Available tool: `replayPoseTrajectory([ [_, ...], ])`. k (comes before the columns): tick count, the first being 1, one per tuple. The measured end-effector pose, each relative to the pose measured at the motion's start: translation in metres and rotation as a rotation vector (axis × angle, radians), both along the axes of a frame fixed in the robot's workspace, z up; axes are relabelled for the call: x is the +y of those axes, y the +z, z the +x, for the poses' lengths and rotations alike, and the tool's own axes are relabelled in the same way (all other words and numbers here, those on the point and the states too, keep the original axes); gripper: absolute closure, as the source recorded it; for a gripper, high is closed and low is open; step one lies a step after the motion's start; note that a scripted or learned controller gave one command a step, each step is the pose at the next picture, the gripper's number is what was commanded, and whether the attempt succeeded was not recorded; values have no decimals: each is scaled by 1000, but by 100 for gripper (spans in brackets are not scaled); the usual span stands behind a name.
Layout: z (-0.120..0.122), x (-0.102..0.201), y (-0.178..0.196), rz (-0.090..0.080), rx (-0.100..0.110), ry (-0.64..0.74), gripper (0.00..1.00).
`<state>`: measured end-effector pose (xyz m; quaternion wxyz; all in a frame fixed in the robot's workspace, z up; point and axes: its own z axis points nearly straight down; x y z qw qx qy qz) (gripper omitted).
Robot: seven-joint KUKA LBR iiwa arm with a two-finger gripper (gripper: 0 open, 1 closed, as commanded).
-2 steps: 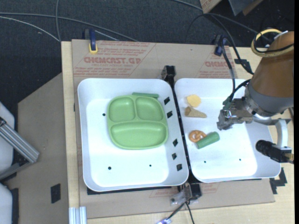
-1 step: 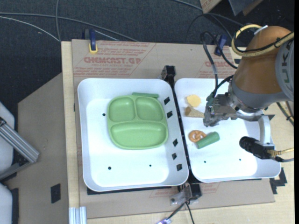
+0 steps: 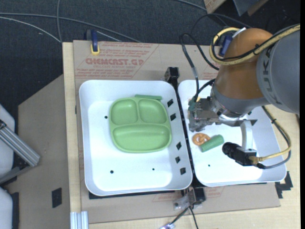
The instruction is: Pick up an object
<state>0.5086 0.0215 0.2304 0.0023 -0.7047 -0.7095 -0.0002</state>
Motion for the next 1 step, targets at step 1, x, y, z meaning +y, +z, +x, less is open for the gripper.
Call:
replayPoseTrajectory([
  [1,12,54,9,-1,-5,0,100],
])
